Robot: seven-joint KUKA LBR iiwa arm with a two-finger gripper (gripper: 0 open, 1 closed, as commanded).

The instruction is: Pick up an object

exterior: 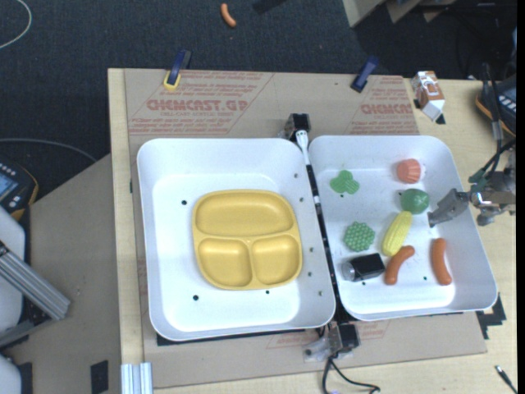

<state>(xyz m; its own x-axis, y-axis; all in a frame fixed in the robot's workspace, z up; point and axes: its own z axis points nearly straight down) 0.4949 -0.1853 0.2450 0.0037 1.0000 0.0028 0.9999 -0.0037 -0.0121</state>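
While one yellow plate (246,239) fills the left bin (160,245), two sausages (399,264) lie right.

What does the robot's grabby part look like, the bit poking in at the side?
The gripper is a small grey metal piece with dark, pointed jaws, poking in over the right bin. Behind it sits a blocky grey body with thin dark cables looping up from it. It is too small and blurry to make out any markings.

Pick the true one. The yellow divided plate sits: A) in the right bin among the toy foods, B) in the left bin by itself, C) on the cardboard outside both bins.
B: the yellow divided plate lies alone in the left bin, while the toy foods lie in the right bin.
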